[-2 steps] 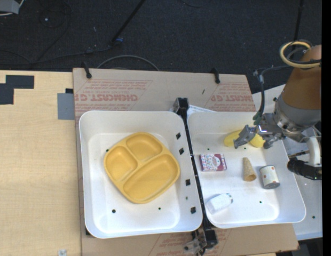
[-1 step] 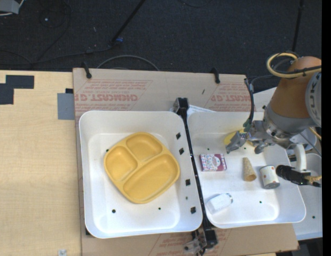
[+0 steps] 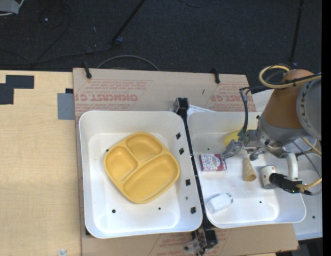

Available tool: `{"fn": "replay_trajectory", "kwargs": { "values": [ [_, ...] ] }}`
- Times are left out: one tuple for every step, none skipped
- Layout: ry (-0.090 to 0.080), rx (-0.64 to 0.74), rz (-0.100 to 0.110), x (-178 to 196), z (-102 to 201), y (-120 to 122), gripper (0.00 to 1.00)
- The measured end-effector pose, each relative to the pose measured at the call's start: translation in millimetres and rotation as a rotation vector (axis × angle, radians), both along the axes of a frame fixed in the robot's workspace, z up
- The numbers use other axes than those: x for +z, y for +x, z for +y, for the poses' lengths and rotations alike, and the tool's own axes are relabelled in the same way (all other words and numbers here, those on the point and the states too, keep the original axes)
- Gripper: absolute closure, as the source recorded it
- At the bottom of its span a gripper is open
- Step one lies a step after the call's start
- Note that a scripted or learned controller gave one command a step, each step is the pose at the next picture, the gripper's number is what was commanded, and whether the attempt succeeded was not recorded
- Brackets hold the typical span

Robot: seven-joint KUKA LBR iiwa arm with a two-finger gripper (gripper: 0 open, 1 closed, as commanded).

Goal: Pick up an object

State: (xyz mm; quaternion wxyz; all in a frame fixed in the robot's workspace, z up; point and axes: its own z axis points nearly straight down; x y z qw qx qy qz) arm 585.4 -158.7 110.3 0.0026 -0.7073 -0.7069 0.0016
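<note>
Gripper [image 3: 241, 150] is hanging low over the right bin [image 3: 261, 217], near its far edge, with its fingers spread apart and nothing between them. Just beside one finger [image 3: 230, 149], a small pink-and-white packet [image 3: 212, 162] is lying toward the bin's left edge. A tan cone-shaped piece [image 3: 248, 169] is resting close beneath the gripper, and a white object [image 3: 219, 201] is sitting near the bin's front edge. A yellow divided plate [image 3: 141, 167] is lying in the middle of the left bin [image 3: 96, 217].

glossy yellow plastic tray [image 3: 141, 167], smooth white bins [image 3: 96, 143].
</note>
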Motion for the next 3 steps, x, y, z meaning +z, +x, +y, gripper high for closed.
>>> {"fn": "replay_trajectory", "kwargs": {
  "values": [
    [0.0,-0.002,-0.001,11.9,-0.7,0.2,1.0],
    [-0.003,-0.003,-0.009,71.0,-9.9,-1.6,1.0],
    [-0.002,0.002,-0.008,128.1,-3.1,-7.3,1.0]
  ]
}}
